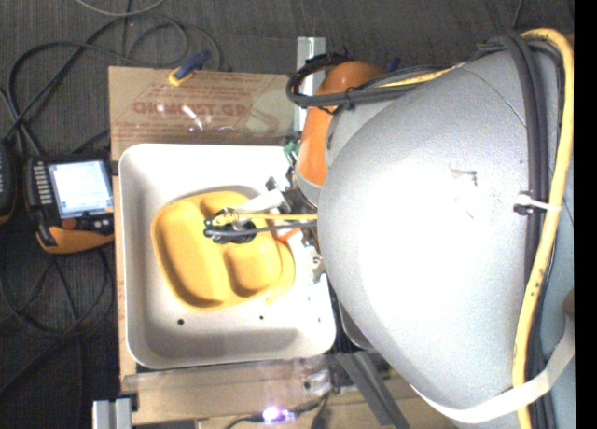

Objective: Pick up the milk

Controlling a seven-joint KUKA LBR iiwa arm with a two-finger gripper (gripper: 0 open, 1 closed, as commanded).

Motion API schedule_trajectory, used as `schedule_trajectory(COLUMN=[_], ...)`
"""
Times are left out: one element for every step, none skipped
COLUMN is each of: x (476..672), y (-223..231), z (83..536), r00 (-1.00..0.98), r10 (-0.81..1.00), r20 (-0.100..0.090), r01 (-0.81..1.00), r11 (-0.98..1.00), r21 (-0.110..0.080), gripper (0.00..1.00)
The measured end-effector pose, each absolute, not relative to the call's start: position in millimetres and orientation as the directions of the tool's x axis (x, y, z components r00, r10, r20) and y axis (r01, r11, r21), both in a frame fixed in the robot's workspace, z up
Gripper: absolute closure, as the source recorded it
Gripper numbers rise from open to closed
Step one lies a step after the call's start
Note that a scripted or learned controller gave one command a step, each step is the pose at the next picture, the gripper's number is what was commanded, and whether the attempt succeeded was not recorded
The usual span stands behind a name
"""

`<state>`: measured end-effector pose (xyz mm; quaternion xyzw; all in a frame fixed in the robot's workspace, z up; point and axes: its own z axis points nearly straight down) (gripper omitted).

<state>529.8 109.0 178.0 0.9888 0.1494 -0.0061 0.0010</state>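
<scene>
A large yellow molded piece [201,264] with two shallow hollows lies in the middle of the left white bin [149,325]. The grey arm [448,231] reaches in from the right, its orange band [322,138] above the bin's far right corner. My gripper [280,208] hangs low over the right part of the yellow piece, at the bin's right wall. The wrist covers most of the gripper, and I cannot make out anything held.
A brown cardboard sheet [201,110] lies behind the bin. A handheld screen unit [75,189] and loose cables [93,7] sit on the dark floor to the left. The arm's bulk covers the bench right of the bin.
</scene>
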Motion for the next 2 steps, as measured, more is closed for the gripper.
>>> schedule_trajectory(x=[521.7, 495.9], y=[134, 70], z=[300, 215], r00=[0.962, 0.953], r10=[0.272, 0.304], r20=[-0.009, -0.012], r01=[0.272, 0.304], r11=[-0.962, -0.953], r21=[0.005, 0.004], gripper=[0.0, 0.0])
